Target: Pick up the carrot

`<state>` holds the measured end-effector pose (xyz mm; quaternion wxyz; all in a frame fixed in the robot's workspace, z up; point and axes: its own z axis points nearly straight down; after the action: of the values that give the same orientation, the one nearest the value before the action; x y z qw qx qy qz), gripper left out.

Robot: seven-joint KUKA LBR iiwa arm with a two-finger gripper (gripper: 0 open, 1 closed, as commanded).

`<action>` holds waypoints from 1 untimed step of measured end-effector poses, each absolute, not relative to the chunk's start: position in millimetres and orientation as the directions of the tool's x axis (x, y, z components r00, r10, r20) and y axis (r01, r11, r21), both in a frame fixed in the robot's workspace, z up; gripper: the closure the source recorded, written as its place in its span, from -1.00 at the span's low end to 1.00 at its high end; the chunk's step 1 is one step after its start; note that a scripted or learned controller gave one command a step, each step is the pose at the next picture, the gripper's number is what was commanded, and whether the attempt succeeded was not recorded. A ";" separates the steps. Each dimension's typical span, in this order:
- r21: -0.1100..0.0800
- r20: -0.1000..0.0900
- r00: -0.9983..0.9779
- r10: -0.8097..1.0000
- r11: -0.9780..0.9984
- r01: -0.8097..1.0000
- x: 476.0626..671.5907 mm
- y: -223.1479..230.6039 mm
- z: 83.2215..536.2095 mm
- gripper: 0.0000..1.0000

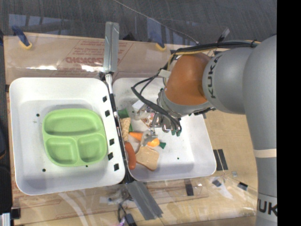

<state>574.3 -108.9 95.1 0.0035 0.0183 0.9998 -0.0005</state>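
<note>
The gripper (151, 134) hangs low in the right bin (200, 145), just beside the carrot (136, 136).

Arm (244, 79): we record one grey arm entering from the right side of the camera view, its thick link running up that edge and bending leftward. Orange band (186, 81): we note it as a rounded section just above the wrist, with black cables looped over and beside it. Pincer (151, 136): we place it below and left of the band, pointing down and left at a slant. We cannot make out the set of its tips.
</note>
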 end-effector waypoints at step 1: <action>-0.001 -0.004 -1.000 0.027 1.000 0.027 574.3 -106.5 103.6 1.00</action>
<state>574.3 -106.5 103.6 0.0022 0.0137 0.9999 -0.0003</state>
